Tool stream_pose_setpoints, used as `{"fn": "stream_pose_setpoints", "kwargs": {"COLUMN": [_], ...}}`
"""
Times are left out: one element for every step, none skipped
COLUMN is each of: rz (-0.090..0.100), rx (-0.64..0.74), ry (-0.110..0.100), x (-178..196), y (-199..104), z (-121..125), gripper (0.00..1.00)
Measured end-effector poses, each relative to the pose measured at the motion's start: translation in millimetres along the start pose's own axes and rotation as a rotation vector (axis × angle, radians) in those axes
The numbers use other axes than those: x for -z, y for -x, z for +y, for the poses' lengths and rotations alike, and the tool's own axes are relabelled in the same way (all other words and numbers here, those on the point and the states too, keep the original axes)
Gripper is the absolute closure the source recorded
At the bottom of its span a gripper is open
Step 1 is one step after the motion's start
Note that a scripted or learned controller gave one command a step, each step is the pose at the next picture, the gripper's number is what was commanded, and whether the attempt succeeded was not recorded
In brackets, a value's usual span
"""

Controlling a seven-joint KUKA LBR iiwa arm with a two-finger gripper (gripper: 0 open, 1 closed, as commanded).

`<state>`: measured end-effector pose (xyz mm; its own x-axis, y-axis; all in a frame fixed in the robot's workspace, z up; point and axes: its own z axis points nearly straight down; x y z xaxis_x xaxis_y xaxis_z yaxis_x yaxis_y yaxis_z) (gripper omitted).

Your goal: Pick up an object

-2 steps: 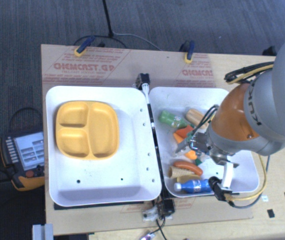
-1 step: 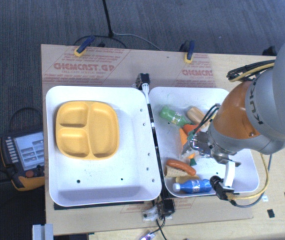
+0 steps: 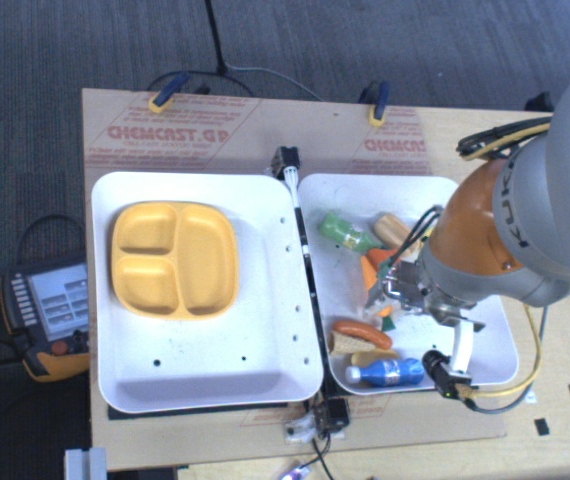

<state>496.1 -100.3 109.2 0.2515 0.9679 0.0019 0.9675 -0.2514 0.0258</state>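
Here, toy foods (image 3: 363, 335) crowd the tool (image 3: 385, 293); its grip state can't be told.

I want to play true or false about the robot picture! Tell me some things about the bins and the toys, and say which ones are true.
1. The yellow tray sits in the left bin. True.
2. The blue bottle lies in the left bin. False: it lies near the front edge of the right bin.
3. The yellow tray has three compartments. True.
4. The green bottle is next to the blue bottle. False: it lies toward the back of the right bin, far from the blue bottle.
5. The hot dog lies in the right bin, just behind the blue bottle. True.
6. The claw hangs over the left bin. False: it is over the right bin.
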Motion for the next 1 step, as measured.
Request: {"fn": "stream_pose_setpoints", "kwargs": {"rz": [0.0], "rx": [0.001], "ry": [-0.005], "x": [6.9], "y": [0.1], "z": [-0.1], "gripper": [1.0]}}
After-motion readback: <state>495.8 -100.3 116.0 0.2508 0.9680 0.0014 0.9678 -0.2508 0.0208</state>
